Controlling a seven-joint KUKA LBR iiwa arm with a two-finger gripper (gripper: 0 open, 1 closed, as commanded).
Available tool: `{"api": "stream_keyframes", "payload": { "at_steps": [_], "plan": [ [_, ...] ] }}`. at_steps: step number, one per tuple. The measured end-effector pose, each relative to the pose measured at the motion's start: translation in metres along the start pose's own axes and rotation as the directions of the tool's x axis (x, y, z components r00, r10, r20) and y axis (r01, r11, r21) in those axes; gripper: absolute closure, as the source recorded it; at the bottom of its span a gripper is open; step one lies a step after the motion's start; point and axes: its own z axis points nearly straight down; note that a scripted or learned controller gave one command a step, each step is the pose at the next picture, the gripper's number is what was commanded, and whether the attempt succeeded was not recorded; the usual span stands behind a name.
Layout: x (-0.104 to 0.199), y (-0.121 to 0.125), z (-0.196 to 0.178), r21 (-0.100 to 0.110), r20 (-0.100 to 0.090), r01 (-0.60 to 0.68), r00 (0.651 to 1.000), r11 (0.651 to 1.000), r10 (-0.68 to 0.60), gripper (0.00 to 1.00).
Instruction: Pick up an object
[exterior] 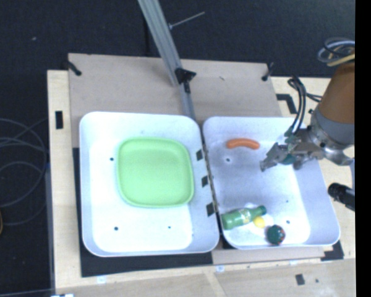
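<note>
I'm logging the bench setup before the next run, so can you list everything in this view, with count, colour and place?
Bins: two, white, shallow, side by side on the bench; left bin, right bin.
Plate: one, light green, square with rounded corners, lying flat in the left bin.
Sausage-shaped item: one, orange, near the far wall of the right bin.
Bottle: one, green with a pale cap end, on its side at the near edge of the right bin.
Small item: one, yellow, beside the bottle.
Ball: one, dark green, near corner of the right bin.
Pole: one, grey, slanting behind the bins.
Arm: one, grey with an orange band, reaching from the right.
Gripper: one, above the right bin, apart from the items.
</note>
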Motion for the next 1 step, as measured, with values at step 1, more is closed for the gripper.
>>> {"api": "stream_keyframes", "payload": {
  "at_steps": [1],
  "plan": [
    [0.0, 0.0095, 0.053, 0.0, 0.0, 0.0, 1.0, 1.0, 0.0, 0.0]
  ]
}}
